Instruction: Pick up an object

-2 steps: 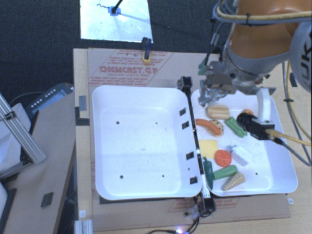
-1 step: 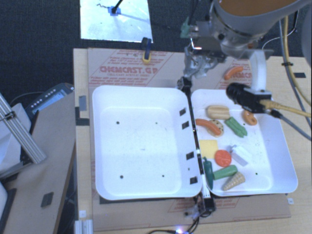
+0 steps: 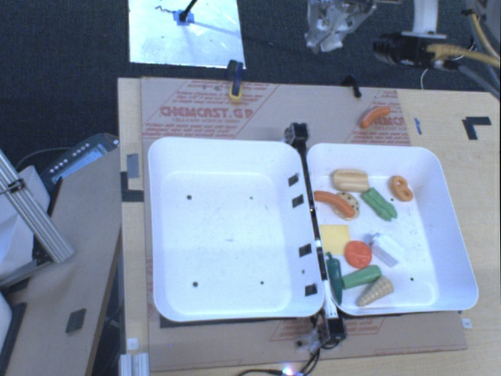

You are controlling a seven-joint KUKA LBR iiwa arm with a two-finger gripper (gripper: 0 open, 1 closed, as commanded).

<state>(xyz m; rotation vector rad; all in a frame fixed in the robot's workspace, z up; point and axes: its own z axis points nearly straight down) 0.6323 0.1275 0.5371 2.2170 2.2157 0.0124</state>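
Parked way up top, well above and behind both bins: gripper (image 3: 327,23), hanging over the dark floor, nowhere near the toys. Too blurry to tell whether it's wide or narrow, and nothing seen in it.

Over in the right bin (image 3: 450,233), all the pickable stuff, bunched toward the left half:
- tan bread roll (image 3: 350,180) near the back, with a hot dog (image 3: 337,202) just in front of it
- green pickle-looking thing (image 3: 379,204) beside the roll, and a small orange pretzel (image 3: 401,188) further right, apart from it
- flat yellow cheese slice (image 3: 337,237) mid-bin, touching a red tomato (image 3: 358,254)
- white block (image 3: 385,251) right against the tomato
- green cucumber (image 3: 361,277) in front, next to a dark green pepper (image 3: 334,276) hugging the divider wall
- waffle cone (image 3: 375,291) at the front edge, lying on its side

Also a stray sausage (image 3: 376,117) out on the bench behind the right bin, not in either one.

Left bin (image 3: 168,233) sitting flush against the right one. Yellow clamp (image 3: 235,92) at the back edge of the board.
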